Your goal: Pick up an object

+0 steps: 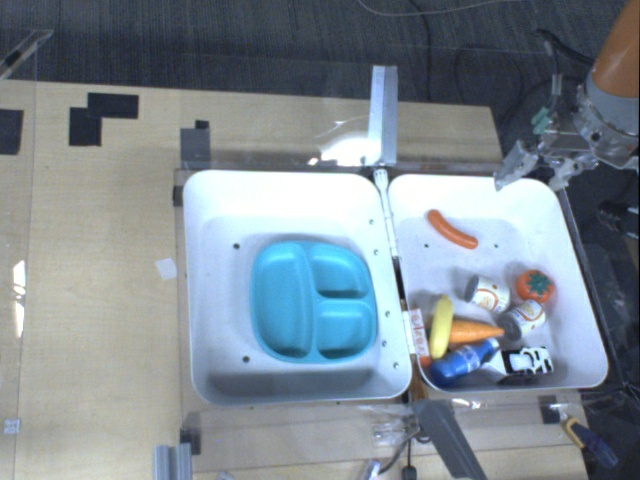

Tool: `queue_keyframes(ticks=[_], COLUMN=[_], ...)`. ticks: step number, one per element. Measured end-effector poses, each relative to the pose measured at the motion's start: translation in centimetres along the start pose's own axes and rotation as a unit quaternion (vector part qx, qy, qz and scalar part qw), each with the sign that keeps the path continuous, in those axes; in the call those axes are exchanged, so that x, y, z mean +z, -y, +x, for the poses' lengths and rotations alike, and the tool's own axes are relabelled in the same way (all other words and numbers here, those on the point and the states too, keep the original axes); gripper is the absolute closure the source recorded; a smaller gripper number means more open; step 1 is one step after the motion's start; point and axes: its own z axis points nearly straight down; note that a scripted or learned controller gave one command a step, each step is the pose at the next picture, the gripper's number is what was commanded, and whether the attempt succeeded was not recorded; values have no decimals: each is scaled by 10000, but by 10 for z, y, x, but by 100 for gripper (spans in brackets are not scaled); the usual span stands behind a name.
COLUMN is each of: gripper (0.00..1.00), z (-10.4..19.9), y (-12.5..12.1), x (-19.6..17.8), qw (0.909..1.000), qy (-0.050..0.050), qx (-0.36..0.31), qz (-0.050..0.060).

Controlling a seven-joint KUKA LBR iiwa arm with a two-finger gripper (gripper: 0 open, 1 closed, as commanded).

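Several small items crowd the right bin's (575, 268) near corner, an orange sausage (452, 229) lying apart. Whether the tool (535, 160) above its far right corner is open, I cannot tell. Crowded pieces risk a slipped grasp.

Even overhead light, soft focus, bench (100, 268) glare

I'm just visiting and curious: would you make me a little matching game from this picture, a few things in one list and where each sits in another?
Things:
1. blue divided plate
2. orange sausage
3. yellow banana
4. gripper

Places:
A. far part of the right bin
B. middle of the left bin
C. above the right bin's far right corner
D. near part of the right bin, beside the divider

Pairs: 1-B, 2-A, 3-D, 4-C
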Motion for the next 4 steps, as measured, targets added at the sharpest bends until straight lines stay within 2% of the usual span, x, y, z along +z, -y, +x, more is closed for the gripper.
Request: queue_keyframes(ticks=[1,2,3,4], gripper=[0,0,100,100], z=[48,22,23,105], y=[-3,-17,-18,-8], x=[122,189,177,76], qw=[9945,9987,9988,9977], qy=[-9,-1,2,-10], qx=[1049,507,497,685], qz=[23,-25,-30,-12])
